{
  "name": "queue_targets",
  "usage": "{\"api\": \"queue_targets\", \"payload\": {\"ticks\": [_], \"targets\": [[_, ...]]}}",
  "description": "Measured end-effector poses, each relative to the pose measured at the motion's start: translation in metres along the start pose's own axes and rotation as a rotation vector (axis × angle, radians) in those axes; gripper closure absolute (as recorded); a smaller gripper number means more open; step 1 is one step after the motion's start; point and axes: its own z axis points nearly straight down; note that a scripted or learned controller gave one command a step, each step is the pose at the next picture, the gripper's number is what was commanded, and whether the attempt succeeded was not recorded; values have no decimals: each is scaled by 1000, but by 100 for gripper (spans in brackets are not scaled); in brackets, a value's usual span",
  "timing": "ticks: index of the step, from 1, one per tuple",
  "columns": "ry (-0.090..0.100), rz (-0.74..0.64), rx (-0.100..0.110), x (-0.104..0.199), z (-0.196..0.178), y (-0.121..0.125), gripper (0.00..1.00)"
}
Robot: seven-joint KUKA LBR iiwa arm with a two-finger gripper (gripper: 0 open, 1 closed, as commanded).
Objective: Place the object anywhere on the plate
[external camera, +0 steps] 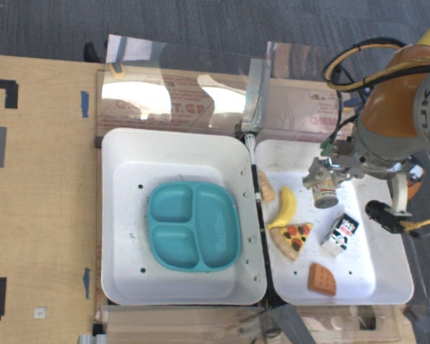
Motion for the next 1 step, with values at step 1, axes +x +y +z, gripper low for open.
{"api": "queue_targets", "payload": {"ticks": [1], "targets": [[3, -8, 4, 88, 7, -4, 100]]}}
